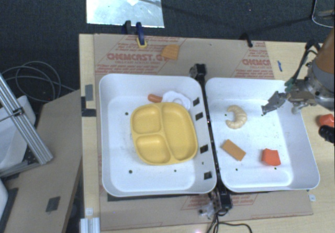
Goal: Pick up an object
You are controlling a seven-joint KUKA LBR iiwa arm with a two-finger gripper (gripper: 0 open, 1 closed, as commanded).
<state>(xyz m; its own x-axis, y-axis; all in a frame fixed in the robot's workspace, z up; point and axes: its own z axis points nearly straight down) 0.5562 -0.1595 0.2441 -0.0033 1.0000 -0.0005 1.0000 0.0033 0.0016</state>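
In the right bin (298, 143) lie a pale croissant (236, 117), a brown block (233, 150) and an orange-red block (270, 157). My gripper (283, 106) hovers over the bin's upper right part, to the right of the croissant and apart from it. Its fingers are spread open with nothing between them. The left bin (112, 137) holds a yellow divided plate (162, 133), with a small orange sausage (155, 98) and a white piece (176, 99) just behind it.
A tan block (170, 52) lies on the cardboard behind the bins. A red object (325, 120) sits outside the right bin at the far right. A black hinge ridge (204, 122) separates the two bins.
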